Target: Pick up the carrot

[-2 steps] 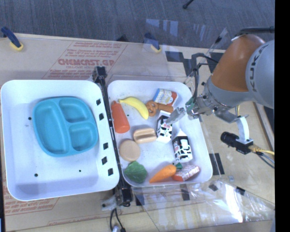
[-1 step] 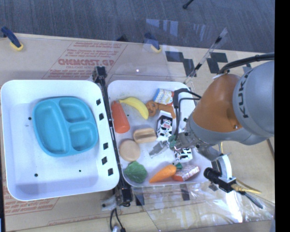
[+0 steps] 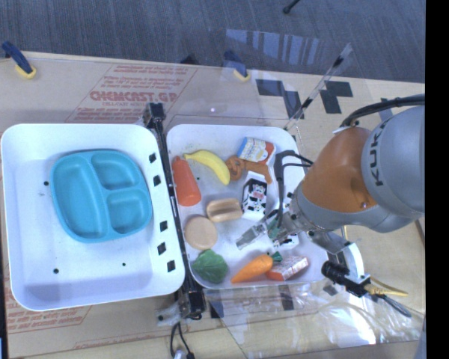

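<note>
The carrot (image 3: 252,268), orange with a green top, lies near the front wall of the right bin (image 3: 209,134), its tip pointing left. My gripper (image 3: 268,235) hangs just above and behind it, over the middle of the bin. It is open, and nothing shows between its fingers (image 3: 250,237). The carrot lies apart from the fingertips, a short way toward the front.
Around the carrot lie a broccoli (image 3: 209,266), a red-and-white packet (image 3: 289,268), a tan disc (image 3: 200,232) and a bun (image 3: 224,209). Farther back are a banana (image 3: 209,164), a red cylinder (image 3: 185,182), a small carton (image 3: 254,196) and a snack box (image 3: 254,149). The left bin holds a blue divided plate (image 3: 101,194).
</note>
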`<state>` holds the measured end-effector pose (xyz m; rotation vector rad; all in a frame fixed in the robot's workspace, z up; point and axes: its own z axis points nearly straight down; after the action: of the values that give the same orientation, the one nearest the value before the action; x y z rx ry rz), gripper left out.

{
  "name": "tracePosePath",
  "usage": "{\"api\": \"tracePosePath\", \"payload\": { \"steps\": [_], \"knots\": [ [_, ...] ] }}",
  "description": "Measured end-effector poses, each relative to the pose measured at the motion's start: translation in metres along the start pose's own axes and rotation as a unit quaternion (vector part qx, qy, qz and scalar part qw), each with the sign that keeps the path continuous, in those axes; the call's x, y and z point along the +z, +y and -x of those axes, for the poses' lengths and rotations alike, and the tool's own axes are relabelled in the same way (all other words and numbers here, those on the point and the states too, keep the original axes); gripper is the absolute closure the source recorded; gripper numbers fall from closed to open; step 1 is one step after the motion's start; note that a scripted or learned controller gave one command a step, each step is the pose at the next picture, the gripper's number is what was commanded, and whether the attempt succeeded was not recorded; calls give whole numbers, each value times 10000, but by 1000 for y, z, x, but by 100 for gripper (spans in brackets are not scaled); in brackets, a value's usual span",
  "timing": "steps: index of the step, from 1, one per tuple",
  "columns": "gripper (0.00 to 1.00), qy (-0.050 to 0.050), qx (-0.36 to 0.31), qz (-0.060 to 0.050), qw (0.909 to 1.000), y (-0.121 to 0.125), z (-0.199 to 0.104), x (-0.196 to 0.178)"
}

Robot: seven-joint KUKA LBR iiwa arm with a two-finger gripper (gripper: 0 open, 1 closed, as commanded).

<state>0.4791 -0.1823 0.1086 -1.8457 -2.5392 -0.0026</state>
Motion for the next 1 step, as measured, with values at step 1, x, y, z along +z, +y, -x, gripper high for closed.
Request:
{"api": "tracePosePath", "payload": {
  "steps": [1],
  "knots": [
    [0, 87, -1026, 55, 9947, 1, 16, 2]
  ]
}}
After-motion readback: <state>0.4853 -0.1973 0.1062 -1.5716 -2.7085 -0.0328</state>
